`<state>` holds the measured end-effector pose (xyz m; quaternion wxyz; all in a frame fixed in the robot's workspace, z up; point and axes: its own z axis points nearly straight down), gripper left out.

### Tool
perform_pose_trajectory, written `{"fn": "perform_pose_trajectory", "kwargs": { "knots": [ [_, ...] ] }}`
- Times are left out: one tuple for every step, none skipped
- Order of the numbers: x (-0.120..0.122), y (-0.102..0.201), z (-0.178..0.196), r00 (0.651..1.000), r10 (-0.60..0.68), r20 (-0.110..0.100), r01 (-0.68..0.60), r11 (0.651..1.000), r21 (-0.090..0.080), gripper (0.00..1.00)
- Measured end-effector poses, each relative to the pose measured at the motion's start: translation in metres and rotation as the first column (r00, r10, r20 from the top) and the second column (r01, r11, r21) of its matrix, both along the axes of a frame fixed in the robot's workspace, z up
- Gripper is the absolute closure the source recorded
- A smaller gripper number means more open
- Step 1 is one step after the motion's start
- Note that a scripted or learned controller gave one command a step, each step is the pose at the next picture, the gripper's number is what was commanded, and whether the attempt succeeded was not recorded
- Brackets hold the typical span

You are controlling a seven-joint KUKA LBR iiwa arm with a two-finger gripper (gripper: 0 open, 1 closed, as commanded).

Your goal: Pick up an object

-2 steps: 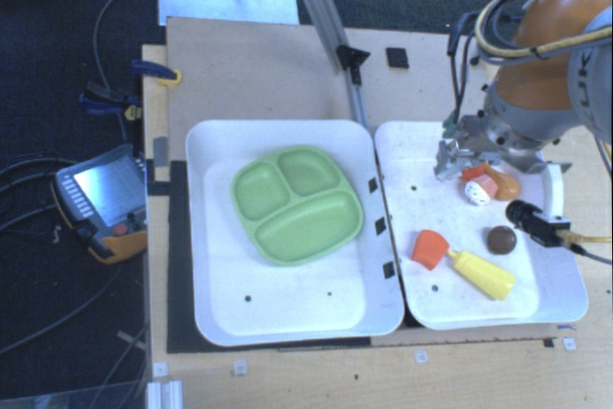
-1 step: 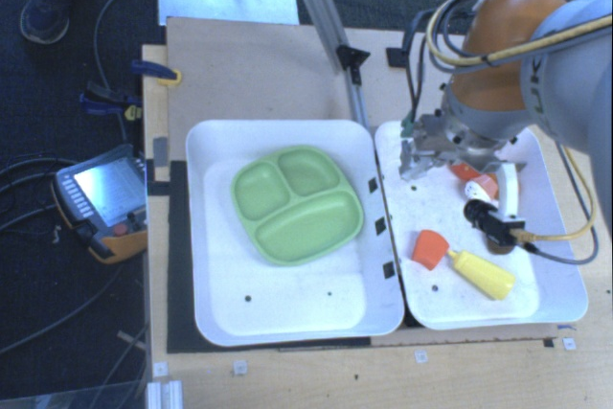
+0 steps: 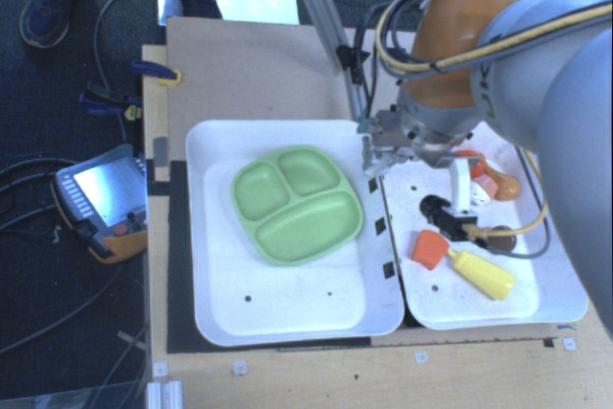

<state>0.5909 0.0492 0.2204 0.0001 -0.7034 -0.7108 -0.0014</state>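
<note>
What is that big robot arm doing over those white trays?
The grey and orange robot arm is reaching over the right bin, where a yellow bottle, an orange block and other small toys lie. A green divided plate sits alone in the left bin. The arm doesn't clearly hold anything yet.

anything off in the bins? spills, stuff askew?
Nothing spilled or broken. The green divided plate lies flat but turned askew in the left bin; the yellow bottle lies on its side in the right bin.
</note>
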Motion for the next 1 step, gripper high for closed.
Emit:
{"fn": "perform_pose_trajectory", "kwargs": {
  "knots": [
    [0.0251, 0.0559, -0.0045, 1.0, 0.001, 0.002, -0.001, 1.0, 0.001, 1.0]
  ]
}}
